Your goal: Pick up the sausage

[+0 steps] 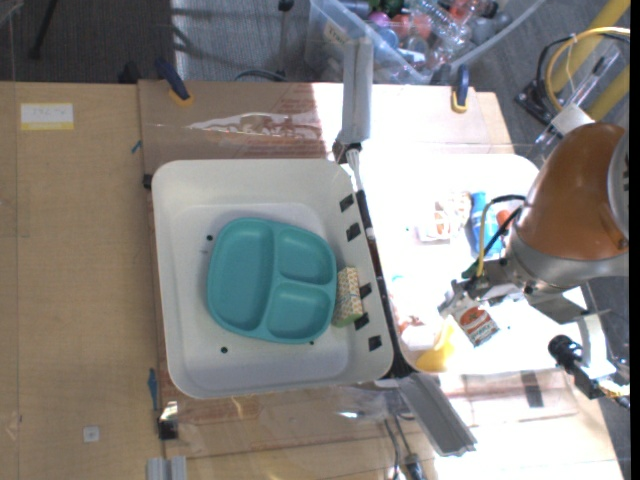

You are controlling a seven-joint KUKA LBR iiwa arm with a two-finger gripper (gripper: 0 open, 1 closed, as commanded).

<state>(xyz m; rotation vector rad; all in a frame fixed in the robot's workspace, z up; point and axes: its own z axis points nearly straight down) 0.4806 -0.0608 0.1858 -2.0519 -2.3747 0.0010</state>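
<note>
Over the right bin (500,183), the claw (470,303), low and near the bin's front edge; whether apart or together, impossible to tell. Just beside it, a small red-and-white packet (478,325) and a yellow item (437,351). Sausage not identifiable with certainty. Reaching in from the right, the grey arm (580,208), its orange band uppermost. In the left bin (180,268), a teal divided plate (272,279), a small patterned item (349,296) touching its right edge.
</note>
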